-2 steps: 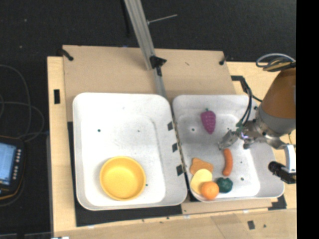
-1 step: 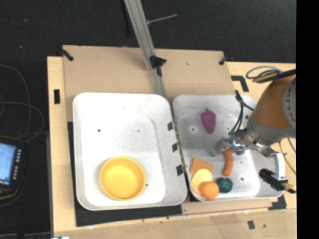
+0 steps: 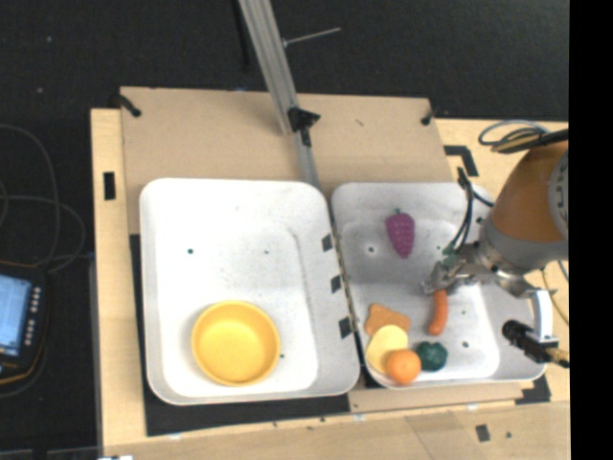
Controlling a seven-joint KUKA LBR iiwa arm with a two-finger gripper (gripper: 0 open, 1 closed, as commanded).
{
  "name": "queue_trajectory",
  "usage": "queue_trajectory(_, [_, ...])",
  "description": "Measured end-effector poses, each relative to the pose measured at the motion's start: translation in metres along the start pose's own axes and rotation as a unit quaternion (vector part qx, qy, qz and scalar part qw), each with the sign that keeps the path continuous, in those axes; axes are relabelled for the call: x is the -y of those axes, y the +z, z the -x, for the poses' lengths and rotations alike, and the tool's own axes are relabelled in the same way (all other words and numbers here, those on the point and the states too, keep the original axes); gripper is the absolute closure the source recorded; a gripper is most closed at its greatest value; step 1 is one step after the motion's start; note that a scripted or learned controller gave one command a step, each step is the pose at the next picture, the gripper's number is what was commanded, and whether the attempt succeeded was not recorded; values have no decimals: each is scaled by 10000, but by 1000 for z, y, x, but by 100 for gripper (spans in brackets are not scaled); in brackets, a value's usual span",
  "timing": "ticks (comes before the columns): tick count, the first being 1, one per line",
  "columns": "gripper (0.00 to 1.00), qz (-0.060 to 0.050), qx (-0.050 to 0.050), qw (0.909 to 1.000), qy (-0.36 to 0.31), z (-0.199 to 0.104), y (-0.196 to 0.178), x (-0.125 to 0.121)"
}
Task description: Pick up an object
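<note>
Over the right bin [image 3: 356, 209] we are seeing the grey arm [image 3: 530, 214] with its orange band reaching in from the right, and the gripper [image 3: 446, 278] is hanging low above the bin floor, just above the upper end of a small orange carrot [image 3: 439, 312]. At this slant its tip is reading as a dark, tangled cluster, so we cannot tell how the tool is set, and nothing is showing up as lifted by it. The carrot is lying on the bin floor, nearly upright in the view, with its top end right beneath the gripper.

Up and to the left of the gripper, a purple fruit-shaped toy [image 3: 400, 234] is resting well apart from the carrot. Along the near edge of the same bin we are looking at a huddle of pieces: a flat orange piece [image 3: 384, 316], a pale yellow round piece [image 3: 387, 342] just below it, an orange ball [image 3: 403, 366] touching that yellow piece, and a dark green item [image 3: 433, 356] sitting just beside the ball on its right.

Across in the left bin [image 3: 192, 218], a yellow bowl [image 3: 236, 342] is sitting near the front, open side up. A slanted metal rail [image 3: 271, 56] is running down from the top of the view toward the gap between the two bins.
</note>
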State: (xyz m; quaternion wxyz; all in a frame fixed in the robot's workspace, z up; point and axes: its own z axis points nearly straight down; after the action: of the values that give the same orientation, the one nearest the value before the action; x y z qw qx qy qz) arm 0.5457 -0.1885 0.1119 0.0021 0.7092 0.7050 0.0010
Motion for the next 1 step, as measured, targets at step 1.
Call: queue_trajectory(1, [100, -11, 1, 10000, 0, 7, -58, 3])
